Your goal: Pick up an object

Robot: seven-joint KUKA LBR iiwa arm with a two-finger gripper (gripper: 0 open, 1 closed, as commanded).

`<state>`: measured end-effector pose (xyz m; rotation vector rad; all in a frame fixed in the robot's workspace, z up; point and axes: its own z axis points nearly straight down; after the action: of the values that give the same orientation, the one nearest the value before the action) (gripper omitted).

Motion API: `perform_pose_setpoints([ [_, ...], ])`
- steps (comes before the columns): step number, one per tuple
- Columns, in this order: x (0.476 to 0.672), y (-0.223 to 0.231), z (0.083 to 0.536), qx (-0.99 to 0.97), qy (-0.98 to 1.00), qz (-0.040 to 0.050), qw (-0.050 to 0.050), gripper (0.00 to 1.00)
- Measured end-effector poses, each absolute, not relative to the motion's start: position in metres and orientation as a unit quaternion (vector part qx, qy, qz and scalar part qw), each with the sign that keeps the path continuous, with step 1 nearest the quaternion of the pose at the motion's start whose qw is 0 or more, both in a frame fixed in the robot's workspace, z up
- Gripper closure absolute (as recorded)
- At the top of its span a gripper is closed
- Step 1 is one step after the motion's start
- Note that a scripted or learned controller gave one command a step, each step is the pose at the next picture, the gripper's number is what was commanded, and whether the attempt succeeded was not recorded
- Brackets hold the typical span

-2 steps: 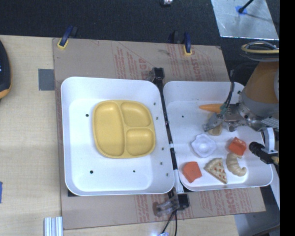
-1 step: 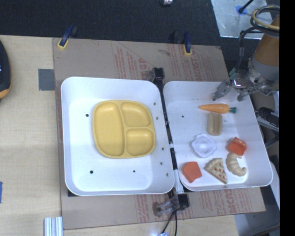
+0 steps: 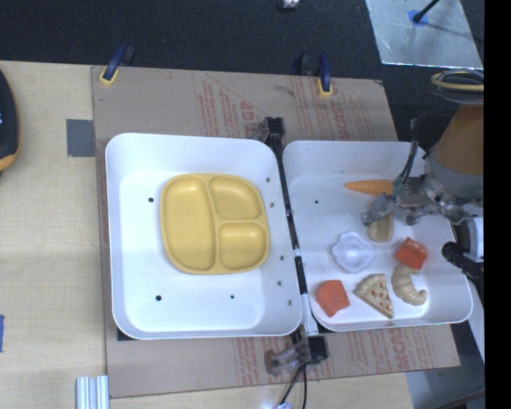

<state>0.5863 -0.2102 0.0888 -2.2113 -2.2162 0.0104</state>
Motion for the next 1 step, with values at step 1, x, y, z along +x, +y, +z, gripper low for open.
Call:
perform_pose_setpoints([
  [1, 0.5592, -0.1443, 0.0912, -0.704, -0.71, 0.0017, 0.004, 0.0],
])
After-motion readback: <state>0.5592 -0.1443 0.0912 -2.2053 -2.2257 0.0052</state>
